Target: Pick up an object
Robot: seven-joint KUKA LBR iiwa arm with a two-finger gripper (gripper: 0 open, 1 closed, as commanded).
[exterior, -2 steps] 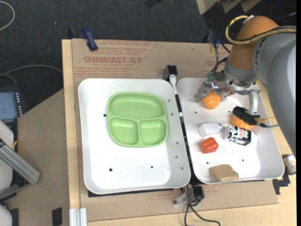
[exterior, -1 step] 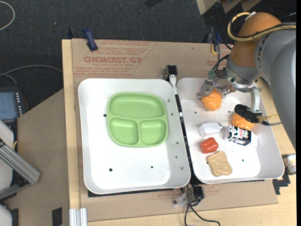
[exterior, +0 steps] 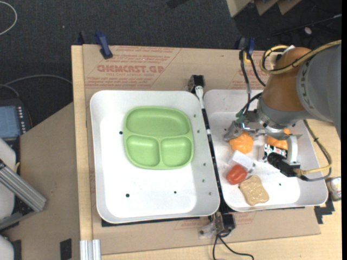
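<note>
Here the jaws (exterior: 245, 130) are hovering over the orange object (exterior: 242, 143) at nine o'clock in the right bin (exterior: 309, 196); their opening I cannot tell. Crowding white block (exterior: 242, 159) and red piece (exterior: 236, 174) risk deflecting a grasp.

The gripper (exterior: 250, 130) fingertips are hidden by the wrist. The right bin's (exterior: 303, 196) far-right corner is covered by the arm (exterior: 303, 85), itself cropped at the right edge.

The left bin (exterior: 103, 161) is being occupied centrally by a green divided plate (exterior: 159, 137); bare floor is being left around it.
</note>
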